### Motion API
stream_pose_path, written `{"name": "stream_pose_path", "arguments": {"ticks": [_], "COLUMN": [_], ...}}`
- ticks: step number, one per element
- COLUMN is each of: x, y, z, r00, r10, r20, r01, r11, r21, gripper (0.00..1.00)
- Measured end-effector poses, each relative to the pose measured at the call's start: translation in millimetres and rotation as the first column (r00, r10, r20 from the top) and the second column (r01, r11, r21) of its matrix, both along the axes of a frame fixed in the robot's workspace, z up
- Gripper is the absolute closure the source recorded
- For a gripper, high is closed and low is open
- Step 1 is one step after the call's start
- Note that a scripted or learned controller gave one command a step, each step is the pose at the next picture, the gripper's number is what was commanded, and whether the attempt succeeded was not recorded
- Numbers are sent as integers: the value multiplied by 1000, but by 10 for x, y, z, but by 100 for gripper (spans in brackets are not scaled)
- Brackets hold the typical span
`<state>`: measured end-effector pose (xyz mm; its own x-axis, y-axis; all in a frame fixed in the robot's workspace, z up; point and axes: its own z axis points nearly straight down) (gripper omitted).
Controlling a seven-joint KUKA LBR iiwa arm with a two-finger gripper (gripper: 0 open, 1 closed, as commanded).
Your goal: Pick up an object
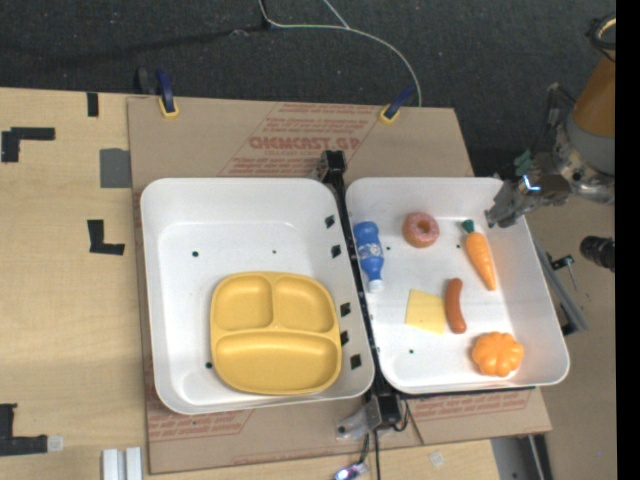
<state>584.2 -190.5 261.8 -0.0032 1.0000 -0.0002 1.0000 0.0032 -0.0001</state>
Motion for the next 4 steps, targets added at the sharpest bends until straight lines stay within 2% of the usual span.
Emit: {"name": "stream_pose_path", "arguments": {"ticks": [2, 4], "x": [141, 387], "y": [1090, 1957], "z": [-80, -309], "r00": [1000, 1000], "r10": [3, 2], "r20": [-6, -7], "r01": [-3, -2], "r11": [1000, 1000], "r21": [1, -1], "gripper": [100, 100]}}
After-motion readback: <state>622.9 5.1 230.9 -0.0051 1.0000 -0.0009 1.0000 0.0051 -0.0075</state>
